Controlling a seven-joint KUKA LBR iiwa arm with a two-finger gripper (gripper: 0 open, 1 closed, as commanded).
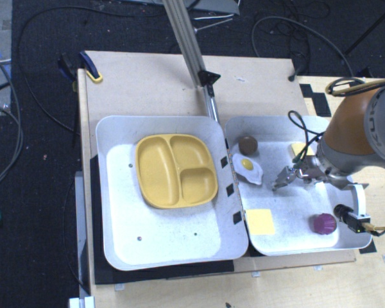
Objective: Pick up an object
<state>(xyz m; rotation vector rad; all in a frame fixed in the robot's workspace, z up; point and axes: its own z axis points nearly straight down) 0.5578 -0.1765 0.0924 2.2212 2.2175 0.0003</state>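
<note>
Dark carpeted floor with black cables looping around, and in the middle sits a tan wooden bench (256,76) carrying two shallow white bins. A silver pole (183,31) slants down from the top of the frame and ends right about where the two bins meet.

The left bin (115,236) has a yellow divided plate (176,170) sitting in its upper middle, three compartments, nothing in them as far as I can see.

The right bin (295,242) is where the small stuff is. A brown roundish thing (248,145) sits near its upper left, and just below that is a fried egg toy (248,169), white with a yellow yolk. A flat yellow square (260,221) lies at the lower left of this bin, and a purple round object (323,223) is down at the lower right. There's also a bit of something yellow (299,149) peeking out by the arm's wrist.

The arm comes in from the right edge of the frame, and the gripper (281,181) is low over the middle of the right bin, just right of the egg. Can't tell the gripper's state from this angle.
</note>
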